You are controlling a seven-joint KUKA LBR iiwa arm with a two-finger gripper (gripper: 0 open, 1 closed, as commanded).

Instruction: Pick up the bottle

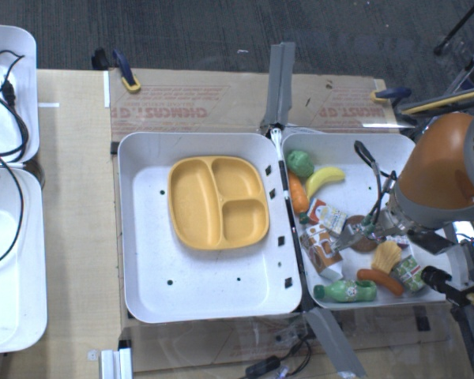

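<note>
- Camera view puts the bottle flat on its side along the near wall of the right bin, at the near-left corner. It is green, smooth and rounded, plastic by the look of it, with a pale printed patch on its body.
- My tool hangs over the middle of that bin, farther in than the bottle and apart from it, above a small printed carton. The fingertips are lost among dark metal and clutter, so I cannot tell how wide they stand, and I see nothing gripped.
- The step in hand, as I judge it, is the approach: I need to come toward the near wall and settle over the bottle's midsection.
- To do it well I would close across the short width of the bottle, not along its length; a round, slick body may roll or squirt out if caught off centre.
- The near wall sits tight against the bottle, so the finger on that side has little room; going in a touch toward the bin's middle seems safer.
- Just beside the bottle's right end lies an orange sausage-shaped toy, with a yellow bristly brush beyond it; either could be snagged.
- Farther back are a carrot, a banana and a green pepper-like toy.
- The left bin carries a yellow divided plate, matte and shallow, on the pale wooden tabletop.
</note>
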